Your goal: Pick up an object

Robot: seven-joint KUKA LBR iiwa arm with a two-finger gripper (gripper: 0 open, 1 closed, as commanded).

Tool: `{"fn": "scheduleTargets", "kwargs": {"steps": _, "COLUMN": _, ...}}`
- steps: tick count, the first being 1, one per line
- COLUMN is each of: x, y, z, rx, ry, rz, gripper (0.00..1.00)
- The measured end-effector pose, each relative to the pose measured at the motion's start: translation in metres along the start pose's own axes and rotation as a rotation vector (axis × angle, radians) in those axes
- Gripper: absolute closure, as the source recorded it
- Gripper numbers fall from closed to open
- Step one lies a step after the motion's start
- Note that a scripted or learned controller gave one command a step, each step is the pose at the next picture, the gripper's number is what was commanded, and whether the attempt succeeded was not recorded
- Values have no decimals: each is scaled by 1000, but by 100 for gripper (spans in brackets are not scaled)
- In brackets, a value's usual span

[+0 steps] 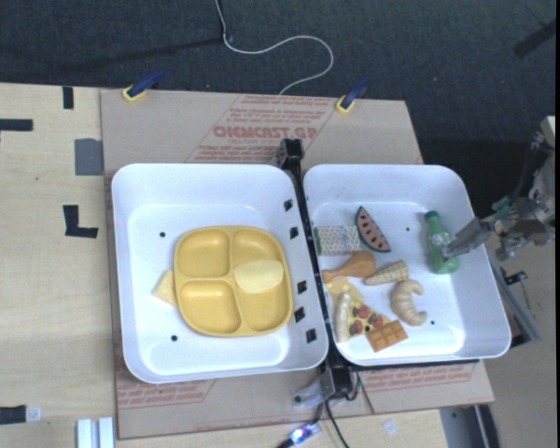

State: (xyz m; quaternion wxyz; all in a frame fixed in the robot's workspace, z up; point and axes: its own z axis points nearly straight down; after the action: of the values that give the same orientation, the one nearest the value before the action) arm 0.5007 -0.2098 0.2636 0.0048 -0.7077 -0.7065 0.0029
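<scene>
Pizza slice (362, 319) lay untouched in right bin (467, 343); gripper (459, 241) sat at green bottle (438, 243), grip state unclear, nothing visibly lifted, pick not done.

A small green bottle (438, 243) with a pale cap lies at the right of the frame, in the right bin (401, 180), near its right wall, cap pointing toward the frame's top.
</scene>
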Motion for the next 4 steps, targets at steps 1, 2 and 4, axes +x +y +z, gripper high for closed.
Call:
{"fn": "scheduleTargets", "kwargs": {"steps": 1, "x": 0, "y": 2, "z": -5, "rx": -10, "ry": -3, "rz": -2, "gripper": 0}}
{"fn": "scheduleTargets", "kwargs": {"steps": 2, "x": -4, "y": -5, "z": 43, "rx": -5, "ry": -2, "rz": -2, "gripper": 0}}
{"fn": "scheduleTargets", "kwargs": {"steps": 4, "x": -6, "y": 2, "z": 134, "rx": -5, "ry": -1, "rz": -3, "gripper": 0}}
